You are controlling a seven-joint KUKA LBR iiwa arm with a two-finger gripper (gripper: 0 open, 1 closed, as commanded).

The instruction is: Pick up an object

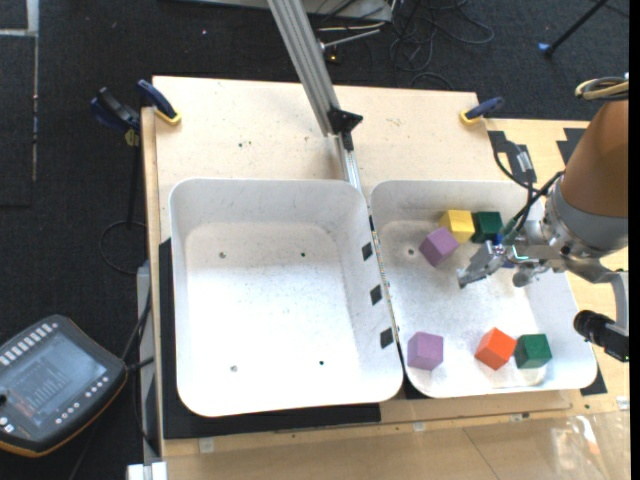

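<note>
The arm (600, 183) runs off the right edge. The gripper (487, 265) is too blurred to read. The pendant (50, 383) is cut by the left edge.

Dark carpeted floor (70, 28), tangled cables (440, 18), pale wooden bench (260, 128), possibly a control pendant (50, 383) lower left

You're looking at a robotics lab: a clamped wooden bench (260, 133) on dark carpet, loose cables (420, 23) behind it, a teach pendant (50, 383) lying by its corner.
</note>
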